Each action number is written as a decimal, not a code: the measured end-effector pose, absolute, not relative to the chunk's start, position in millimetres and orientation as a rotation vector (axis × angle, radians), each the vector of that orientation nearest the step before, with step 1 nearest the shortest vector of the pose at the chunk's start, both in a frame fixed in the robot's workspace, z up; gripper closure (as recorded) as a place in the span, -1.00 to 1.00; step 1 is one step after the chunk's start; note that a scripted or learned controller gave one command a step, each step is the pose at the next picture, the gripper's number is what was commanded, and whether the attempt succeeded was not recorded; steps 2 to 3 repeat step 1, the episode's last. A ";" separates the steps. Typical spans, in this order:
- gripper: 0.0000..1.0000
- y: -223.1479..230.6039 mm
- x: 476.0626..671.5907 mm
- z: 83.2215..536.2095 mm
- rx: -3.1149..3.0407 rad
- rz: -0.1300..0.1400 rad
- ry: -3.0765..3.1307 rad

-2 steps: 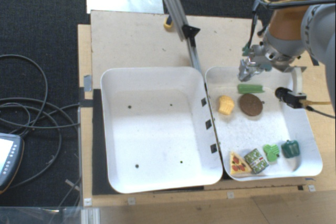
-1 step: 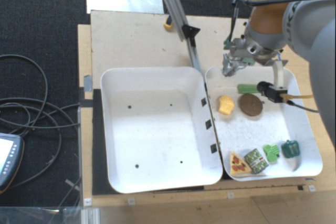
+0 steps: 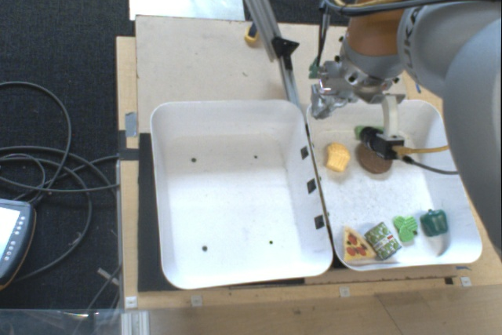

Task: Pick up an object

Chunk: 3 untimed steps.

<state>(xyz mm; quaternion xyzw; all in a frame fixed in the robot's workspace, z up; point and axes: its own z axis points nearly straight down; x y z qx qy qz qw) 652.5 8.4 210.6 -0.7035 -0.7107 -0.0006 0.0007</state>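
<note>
My gripper (image 3: 321, 103) hangs over the back left corner of the right bin (image 3: 463, 251), close to the divider between the bins. A yellow chunk (image 3: 338, 157) lies just below and to the right of it, apart from it. A brown disc (image 3: 374, 162) sits further right, with a small green piece (image 3: 364, 132) behind it, partly hidden by the wrist. Along the bin's front lie a pizza slice toy (image 3: 357, 245), a green box (image 3: 383, 240), a light green piece (image 3: 405, 227) and a dark green pepper (image 3: 434, 223).
The left bin (image 3: 161, 192) stands beside the right one, their walls meeting at the middle. A slanted metal pole (image 3: 259, 4) crosses the bench behind the bins. Cables and a pendant (image 3: 12, 235) lie on the floor at left.
</note>
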 end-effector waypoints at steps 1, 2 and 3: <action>1.00 57.8 642.1 212.3 -2.208 -0.002 -2.232; 1.00 57.8 642.1 212.3 -2.208 -0.002 -2.232; 1.00 57.8 642.1 212.3 -2.208 -0.002 -2.232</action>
